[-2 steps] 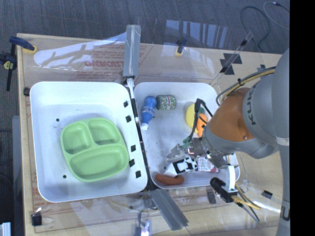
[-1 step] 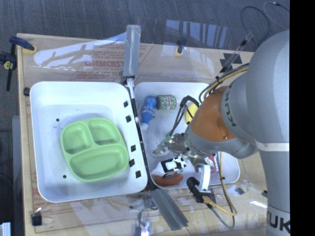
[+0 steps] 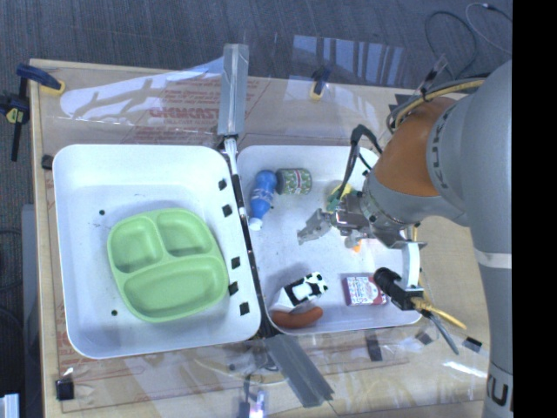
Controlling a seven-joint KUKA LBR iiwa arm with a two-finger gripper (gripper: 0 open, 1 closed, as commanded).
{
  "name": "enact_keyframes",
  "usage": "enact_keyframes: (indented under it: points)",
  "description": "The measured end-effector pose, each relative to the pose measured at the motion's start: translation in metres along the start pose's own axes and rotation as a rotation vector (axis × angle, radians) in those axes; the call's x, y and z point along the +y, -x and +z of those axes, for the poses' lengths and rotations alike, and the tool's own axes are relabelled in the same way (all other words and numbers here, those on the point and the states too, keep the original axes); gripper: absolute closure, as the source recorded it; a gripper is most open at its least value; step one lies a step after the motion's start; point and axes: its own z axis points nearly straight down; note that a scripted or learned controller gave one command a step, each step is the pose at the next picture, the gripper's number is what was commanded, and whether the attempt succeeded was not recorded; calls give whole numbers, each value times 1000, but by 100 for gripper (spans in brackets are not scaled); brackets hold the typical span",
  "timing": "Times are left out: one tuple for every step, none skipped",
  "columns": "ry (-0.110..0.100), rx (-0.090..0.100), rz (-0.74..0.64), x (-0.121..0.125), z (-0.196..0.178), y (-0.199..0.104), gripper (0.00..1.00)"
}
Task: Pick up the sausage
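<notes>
**Grey arm hangs over the right bin, sausage unclaimed at the near edge**

Grey and bulky, the arm (image 3: 474,146) reaches in from the right, its orange band just above the wrist, and hangs over the middle of the right bin (image 3: 270,259). That placing suits a search from above more than a committed grab, since the target lies nearer than the wrist. The left bin (image 3: 70,198) holds a green divided plate (image 3: 167,264), set well apart from the work. The gripper (image 3: 315,226) points left over bare bin floor; whether it is open or closed I cannot tell, and nothing shows in its grasp. A blue bottle (image 3: 261,194) and a small green can (image 3: 294,181) lie at the far side. A reddish packet (image 3: 363,289) sits near the right wall. A black-and-white toy (image 3: 305,288) rests just beside the sausage (image 3: 296,317), perhaps touching it. Brown-orange, smooth and slightly curved, it lies lengthwise against the bin's near wall, which could crowd a descent.
</notes>
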Motion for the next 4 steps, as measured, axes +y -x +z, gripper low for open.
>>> enact_keyframes:
  points:
    - [0,1,-36,-50,64,-8,0]
    - [0,0,65,-25,17,23,0]
    - [0,1,-85,-54,64,-19,0]
    - [2,-1,-148,10,-7,12,0]
